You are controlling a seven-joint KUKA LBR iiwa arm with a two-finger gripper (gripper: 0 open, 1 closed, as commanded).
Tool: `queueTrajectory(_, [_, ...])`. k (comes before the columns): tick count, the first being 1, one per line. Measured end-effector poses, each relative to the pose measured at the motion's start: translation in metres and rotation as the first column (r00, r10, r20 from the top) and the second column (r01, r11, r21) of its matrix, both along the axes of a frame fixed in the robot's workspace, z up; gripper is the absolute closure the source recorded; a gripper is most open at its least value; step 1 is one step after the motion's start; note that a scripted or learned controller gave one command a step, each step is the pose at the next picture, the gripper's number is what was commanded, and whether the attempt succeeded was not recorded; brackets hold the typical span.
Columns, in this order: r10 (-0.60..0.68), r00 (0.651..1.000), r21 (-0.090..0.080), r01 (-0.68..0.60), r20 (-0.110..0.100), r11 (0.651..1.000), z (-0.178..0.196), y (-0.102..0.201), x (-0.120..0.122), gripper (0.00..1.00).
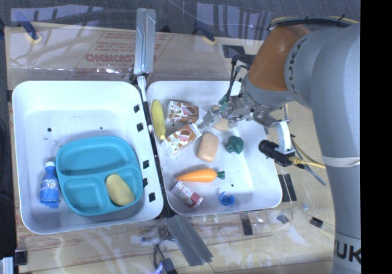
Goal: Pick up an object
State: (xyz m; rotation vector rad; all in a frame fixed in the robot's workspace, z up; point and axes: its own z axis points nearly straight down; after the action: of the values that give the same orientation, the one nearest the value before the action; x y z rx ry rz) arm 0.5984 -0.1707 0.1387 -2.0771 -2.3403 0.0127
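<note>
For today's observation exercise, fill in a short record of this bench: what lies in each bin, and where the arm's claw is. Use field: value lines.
left bin: blue tray, yellow potato-like lump in the tray's lower right compartment, small blue bottle beside the tray's left edge
right bin: banana, two snack packets, tan soap-like block, dark green lump, carrot, small can, blue cap
arm: enters from the right
claw: low over the right bin's upper middle, above the tan block
held object: cannot tell
</note>
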Motion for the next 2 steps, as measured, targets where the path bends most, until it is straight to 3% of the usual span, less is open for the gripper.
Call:
queueTrajectory(1, [0.139,0.99,0.001,-0.139,0.011,0.99,-0.049,0.026,-0.104,0.0])
queueTrajectory(2, [-0.085,0.996,-0.003,0.085,0.014,0.996,-0.049,0.018,-0.037,0.0])
